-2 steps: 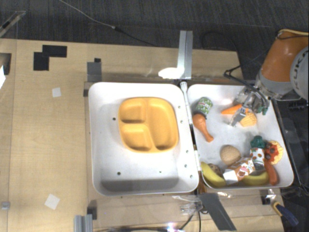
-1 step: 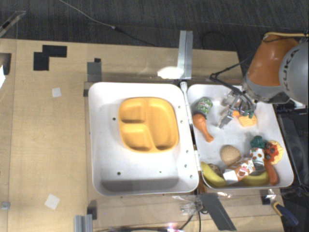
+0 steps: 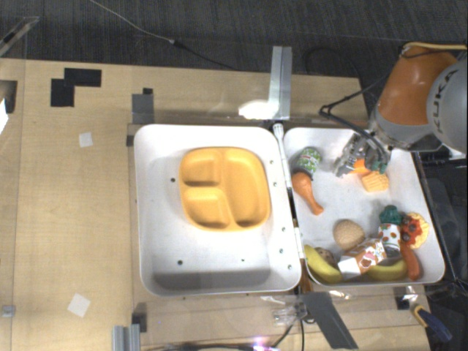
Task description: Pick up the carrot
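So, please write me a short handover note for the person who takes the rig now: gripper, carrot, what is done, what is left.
Gripper: low in the right bin, at its far side, over a small orange item; I cannot tell if it grips anything.
Carrot: lying near the right bin's left wall, beside a green-topped jar, apart from the gripper.
Done: nothing; the carrot is not picked.
Left: move to the carrot, grasp it, lift it.

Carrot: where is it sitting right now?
The carrot lies in the right bin, close to its left wall, just below the small green can and up-left of the tan bun. The gripper is apart, further right.
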`<state>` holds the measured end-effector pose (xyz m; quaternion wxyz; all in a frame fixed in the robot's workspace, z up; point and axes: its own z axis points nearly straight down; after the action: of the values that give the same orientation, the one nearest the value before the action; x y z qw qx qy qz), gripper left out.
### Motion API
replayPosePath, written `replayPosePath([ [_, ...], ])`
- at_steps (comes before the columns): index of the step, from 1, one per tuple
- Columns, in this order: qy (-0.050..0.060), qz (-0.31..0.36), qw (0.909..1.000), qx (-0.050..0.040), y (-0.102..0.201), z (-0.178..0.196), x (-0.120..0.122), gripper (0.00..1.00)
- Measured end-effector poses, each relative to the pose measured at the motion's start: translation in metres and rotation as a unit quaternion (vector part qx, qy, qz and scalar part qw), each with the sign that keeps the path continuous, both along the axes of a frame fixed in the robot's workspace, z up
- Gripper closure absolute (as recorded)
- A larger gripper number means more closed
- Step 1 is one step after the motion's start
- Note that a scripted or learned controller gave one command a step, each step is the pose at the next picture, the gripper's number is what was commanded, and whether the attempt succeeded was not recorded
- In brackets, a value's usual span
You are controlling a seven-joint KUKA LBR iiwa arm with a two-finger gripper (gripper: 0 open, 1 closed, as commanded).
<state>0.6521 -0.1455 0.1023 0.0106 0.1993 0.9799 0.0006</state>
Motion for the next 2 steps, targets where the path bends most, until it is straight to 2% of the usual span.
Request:
replayPosePath([
  [1, 0.003, -0.175, 0.9845, 0.0036, 0.02, 0.075, -0.003, 1.0],
  [2, 0.007, -0.264, 0.9644, 0.0044, -0.012, 0.029, -0.058, 1.0],
])
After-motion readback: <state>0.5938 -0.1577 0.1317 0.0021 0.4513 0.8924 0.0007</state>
